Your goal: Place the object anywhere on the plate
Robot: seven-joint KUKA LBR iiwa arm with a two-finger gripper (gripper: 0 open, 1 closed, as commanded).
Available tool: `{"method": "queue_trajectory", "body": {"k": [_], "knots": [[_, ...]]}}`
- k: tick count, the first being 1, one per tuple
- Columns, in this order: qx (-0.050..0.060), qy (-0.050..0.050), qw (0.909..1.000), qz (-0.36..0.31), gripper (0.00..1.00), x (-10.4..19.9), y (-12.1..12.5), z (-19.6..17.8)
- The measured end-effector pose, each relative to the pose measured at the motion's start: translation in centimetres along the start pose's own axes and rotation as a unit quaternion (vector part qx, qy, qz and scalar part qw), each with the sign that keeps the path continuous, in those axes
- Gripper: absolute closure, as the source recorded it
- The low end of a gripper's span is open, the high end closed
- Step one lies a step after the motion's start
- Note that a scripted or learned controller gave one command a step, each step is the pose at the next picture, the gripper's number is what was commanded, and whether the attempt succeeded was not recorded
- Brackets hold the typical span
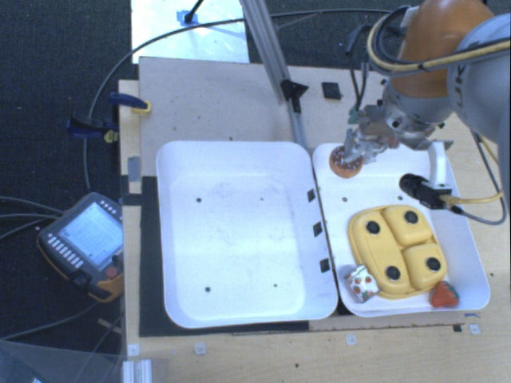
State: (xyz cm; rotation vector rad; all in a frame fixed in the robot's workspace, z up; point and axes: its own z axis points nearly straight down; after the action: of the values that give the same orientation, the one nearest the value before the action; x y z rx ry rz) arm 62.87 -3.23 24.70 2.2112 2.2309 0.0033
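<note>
Currently, the end effector [356,152] is reaching down into the far left corner of the right bin [338,214], with the grey arm [471,62] coming in from the right side of the view. It is not possible to tell whether the end effector is open or closed, since its tip is blending into the thing beneath it. A small brown doughnut [346,166] with a pale topping is lying on the bin floor directly at the end effector's tip, a little to its left and toward the viewer, and it is looking as if it is touching the tip or sitting right under it. Whether it is actually being gripped cannot be told. The yellow plate [397,250], divided into sections that are each showing a dark dot, is resting well apart from the end effector, nearer the viewer and slightly to its right. A small white piece with red spots [361,283] is leaning against the plate's near left corner, almost straight toward the viewer from the end effector. A red strawberry [444,295] is sitting at the plate's near right corner, farther off still. The left bin [231,230] is lying to the end effector's left on the tabletop [207,94].
</note>
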Motion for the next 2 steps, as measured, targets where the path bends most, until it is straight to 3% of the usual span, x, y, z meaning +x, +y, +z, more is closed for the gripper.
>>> {"method": "queue_trajectory", "body": {"k": [2], "knots": [[0.002, 0.0, 1.0, 0.0, 1.0, 10.7, -3.4, 2.6]]}}
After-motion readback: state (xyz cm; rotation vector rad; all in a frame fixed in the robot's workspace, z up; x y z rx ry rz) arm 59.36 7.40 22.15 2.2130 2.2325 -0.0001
